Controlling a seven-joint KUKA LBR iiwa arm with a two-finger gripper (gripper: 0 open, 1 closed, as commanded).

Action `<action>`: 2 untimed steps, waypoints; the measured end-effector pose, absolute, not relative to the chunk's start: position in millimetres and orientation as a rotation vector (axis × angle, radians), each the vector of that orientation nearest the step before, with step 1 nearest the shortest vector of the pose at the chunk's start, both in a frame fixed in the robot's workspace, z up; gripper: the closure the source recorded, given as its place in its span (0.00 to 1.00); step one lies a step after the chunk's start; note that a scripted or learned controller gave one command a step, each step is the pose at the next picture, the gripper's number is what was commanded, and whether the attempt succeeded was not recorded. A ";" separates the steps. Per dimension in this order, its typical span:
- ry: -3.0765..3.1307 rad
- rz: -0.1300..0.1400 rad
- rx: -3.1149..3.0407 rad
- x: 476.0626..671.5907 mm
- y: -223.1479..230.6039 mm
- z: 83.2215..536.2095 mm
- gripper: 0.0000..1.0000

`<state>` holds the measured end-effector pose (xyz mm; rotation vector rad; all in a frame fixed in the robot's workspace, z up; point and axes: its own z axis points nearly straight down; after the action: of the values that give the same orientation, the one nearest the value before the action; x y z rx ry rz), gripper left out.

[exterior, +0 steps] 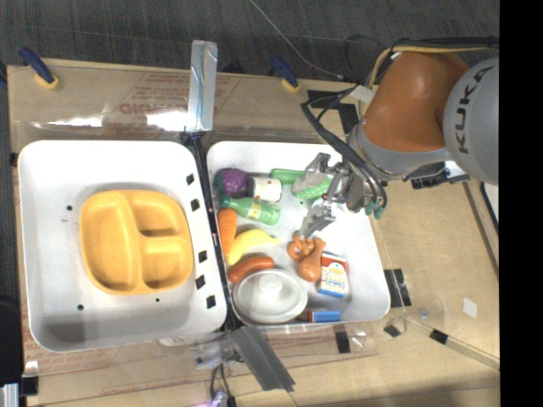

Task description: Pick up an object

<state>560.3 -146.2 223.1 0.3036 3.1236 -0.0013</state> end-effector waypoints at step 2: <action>3.098 0.000 0.498 537.0 -169.0 102.7 1.00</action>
<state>537.0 -169.0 102.7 0.4980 3.0979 -0.0001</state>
